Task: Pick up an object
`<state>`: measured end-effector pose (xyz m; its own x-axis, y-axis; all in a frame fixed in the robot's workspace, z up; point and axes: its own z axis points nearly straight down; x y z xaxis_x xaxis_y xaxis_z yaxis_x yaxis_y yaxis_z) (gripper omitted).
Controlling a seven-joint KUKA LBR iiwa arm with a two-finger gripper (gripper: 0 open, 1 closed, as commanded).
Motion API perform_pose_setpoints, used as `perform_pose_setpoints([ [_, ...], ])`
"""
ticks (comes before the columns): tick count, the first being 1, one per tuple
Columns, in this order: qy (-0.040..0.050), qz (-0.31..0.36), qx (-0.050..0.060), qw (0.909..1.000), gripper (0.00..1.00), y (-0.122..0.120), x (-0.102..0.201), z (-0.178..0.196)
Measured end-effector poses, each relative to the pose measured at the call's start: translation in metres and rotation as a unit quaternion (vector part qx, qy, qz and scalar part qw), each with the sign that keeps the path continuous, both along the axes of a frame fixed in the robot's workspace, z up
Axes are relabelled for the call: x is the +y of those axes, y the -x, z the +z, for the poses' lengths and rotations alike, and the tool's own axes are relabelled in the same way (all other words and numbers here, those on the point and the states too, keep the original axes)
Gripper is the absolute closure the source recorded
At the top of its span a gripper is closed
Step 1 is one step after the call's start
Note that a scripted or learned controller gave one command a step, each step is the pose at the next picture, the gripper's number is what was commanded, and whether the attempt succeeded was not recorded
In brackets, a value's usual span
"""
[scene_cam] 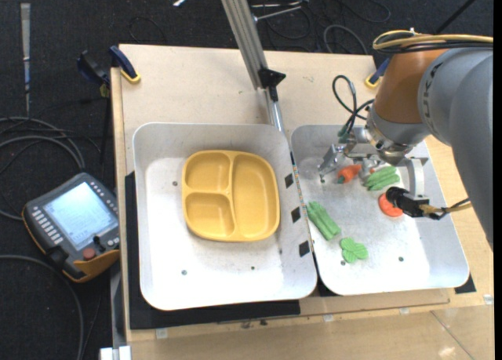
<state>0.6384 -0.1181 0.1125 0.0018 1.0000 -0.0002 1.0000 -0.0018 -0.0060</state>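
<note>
My gripper (337,165) hangs low over the upper left part of the right bin (439,260). A small orange piece (349,172) lies right at its tip; whether it is held is unclear. Just right of it lies a green pod-like piece (380,178), and below that a round orange-red piece (389,203). A long green piece (322,220) rests near the bin's left wall. A smaller green piece (354,250) lies below that one.
The left bin (153,194) holds a yellow divided plate (231,194). A slanted metal pole (247,29) comes down to the gap between the bins. The grey arm (447,92) covers the right bin's upper right corner.
</note>
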Motion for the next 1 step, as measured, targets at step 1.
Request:
perform_pose_setpoints([
  [1,0.0004,0.0,-0.004,1.0,1.0,-0.0024,0.0004,0.0145],
])
